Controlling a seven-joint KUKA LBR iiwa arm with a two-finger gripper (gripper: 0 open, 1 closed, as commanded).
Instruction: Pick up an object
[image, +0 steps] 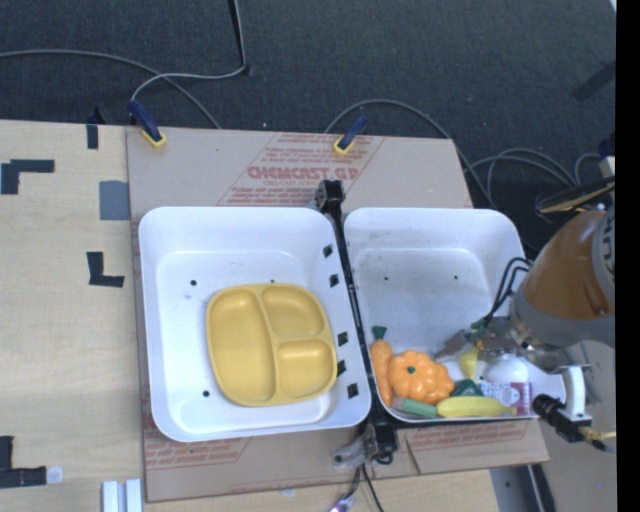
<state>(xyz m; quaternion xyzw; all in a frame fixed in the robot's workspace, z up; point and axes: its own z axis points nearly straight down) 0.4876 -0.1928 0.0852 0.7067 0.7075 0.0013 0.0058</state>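
Toy pumpkin (420, 375), orange, sits at the near edge of the right bin (430, 235), flanked by a toy carrot (381, 367) and a yellow banana-like piece (470, 407). Gripper (487, 345) hangs low just right of this cluster; grip state cannot be determined. Left bin (170, 240) contains a yellow divided plate (270, 342).

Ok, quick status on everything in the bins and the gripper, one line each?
yellow divided plate: flat in the left bin, nothing on it.
pumpkin: in the right bin, near front wall, among other toys.
carrot: lying beside the pumpkin, against the bin divider.
yellow banana-shaped piece: lying at the front wall.
gripper: low over the toy pile; grasp cannot be told.
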